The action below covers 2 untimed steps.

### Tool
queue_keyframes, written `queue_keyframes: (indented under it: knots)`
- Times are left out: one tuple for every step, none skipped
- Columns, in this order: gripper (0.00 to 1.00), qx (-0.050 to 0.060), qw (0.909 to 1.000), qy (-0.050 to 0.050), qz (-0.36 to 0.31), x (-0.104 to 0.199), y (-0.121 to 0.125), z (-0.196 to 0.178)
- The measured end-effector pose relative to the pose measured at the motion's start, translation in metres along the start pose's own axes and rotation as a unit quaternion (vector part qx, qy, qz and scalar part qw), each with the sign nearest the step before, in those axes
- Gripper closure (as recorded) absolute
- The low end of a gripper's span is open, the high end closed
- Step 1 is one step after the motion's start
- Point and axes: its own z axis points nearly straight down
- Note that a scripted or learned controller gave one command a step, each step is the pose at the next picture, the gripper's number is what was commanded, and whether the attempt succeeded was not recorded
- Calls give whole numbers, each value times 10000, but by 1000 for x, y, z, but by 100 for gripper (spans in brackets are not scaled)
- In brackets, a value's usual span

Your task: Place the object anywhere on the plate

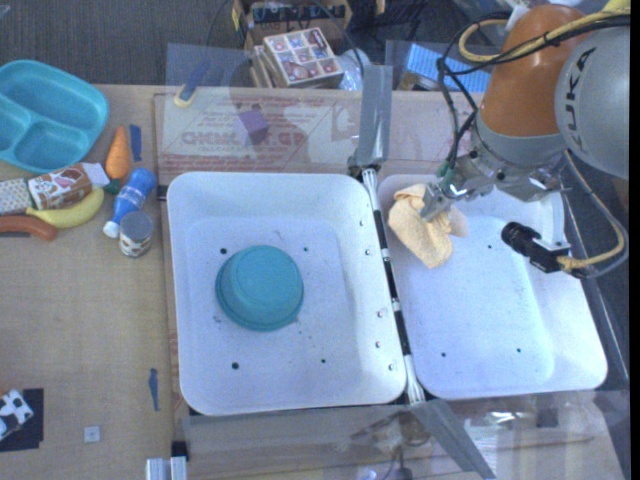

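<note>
A teal plate (260,287), upside down by the look of it, sits near the middle of the left bin (195,368), with bare white floor all round it out to the rim. The yellow cloth (424,229) lies crumpled in the right bin (560,363), hard against the divider edge nearest the plate. The gripper (438,200) is down at the cloth's upper side, touching it; whether its fingers are apart or closed I cannot tell. The bin floor beyond the cloth, away from the plate, lies open.
</note>
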Motion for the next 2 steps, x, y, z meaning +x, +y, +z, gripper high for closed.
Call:
queue_keyframes:
  knots:
    - [100,4,9959,6,-902,113,13,13]
    - [100,-15,9826,-6,-1856,192,49,25]
